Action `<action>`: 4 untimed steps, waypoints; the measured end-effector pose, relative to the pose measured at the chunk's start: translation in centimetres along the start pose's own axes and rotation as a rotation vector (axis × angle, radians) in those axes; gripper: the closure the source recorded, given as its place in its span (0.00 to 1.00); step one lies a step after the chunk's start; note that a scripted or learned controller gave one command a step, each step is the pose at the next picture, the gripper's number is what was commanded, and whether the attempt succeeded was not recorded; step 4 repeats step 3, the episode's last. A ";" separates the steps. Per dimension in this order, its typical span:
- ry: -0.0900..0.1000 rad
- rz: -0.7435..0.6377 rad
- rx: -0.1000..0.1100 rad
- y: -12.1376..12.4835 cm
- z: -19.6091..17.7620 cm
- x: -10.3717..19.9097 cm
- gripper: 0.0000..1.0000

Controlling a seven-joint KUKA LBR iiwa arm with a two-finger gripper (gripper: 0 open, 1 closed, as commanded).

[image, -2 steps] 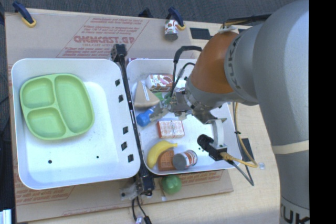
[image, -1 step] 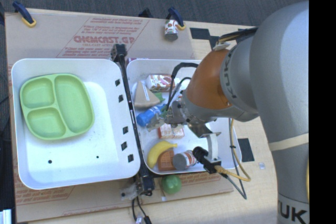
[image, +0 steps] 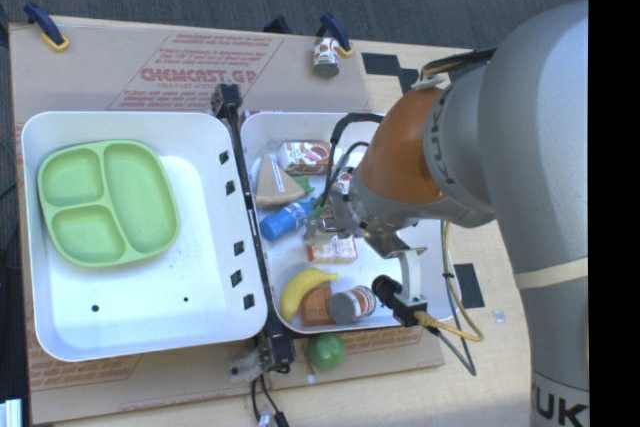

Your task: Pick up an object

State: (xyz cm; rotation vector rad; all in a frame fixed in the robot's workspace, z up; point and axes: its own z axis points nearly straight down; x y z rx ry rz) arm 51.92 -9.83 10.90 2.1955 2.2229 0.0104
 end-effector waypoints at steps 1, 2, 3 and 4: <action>0.007 0.009 0.018 -2.3 -4.7 -5.9 1.00; 0.006 0.007 0.014 4.5 -13.5 -10.5 1.00; 0.007 0.006 0.014 13.0 -12.2 -11.4 1.00; 0.007 0.006 0.014 13.0 -12.2 -11.4 1.00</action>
